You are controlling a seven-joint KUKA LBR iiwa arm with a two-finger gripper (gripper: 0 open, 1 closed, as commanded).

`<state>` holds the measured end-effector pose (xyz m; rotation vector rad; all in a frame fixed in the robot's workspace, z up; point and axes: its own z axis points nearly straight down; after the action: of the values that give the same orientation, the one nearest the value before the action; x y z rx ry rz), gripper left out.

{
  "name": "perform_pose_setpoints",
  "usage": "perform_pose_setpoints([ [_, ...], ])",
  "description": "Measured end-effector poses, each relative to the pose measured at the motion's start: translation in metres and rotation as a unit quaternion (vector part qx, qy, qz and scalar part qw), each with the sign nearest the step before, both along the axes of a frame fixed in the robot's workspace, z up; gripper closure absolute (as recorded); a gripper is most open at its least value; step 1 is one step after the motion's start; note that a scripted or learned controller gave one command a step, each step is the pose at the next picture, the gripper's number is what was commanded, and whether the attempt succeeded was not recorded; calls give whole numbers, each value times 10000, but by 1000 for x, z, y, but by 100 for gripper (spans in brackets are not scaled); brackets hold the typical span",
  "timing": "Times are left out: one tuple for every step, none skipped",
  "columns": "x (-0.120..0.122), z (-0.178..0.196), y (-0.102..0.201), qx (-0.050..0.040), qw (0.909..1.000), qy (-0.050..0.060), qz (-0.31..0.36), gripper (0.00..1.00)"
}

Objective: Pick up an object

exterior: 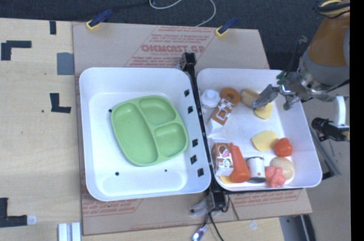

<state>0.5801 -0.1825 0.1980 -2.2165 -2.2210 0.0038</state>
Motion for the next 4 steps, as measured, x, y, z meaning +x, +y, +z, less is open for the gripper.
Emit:
perform_pose_setpoints([
  [0,8,1,7,10000,16,14,100],
  [-9,92,75,4,10000,-45,40,100],
  [-18,229,129,-5,10000,-82,34,100],
  [-79,178,169,-6,10000,32,10,100],
])
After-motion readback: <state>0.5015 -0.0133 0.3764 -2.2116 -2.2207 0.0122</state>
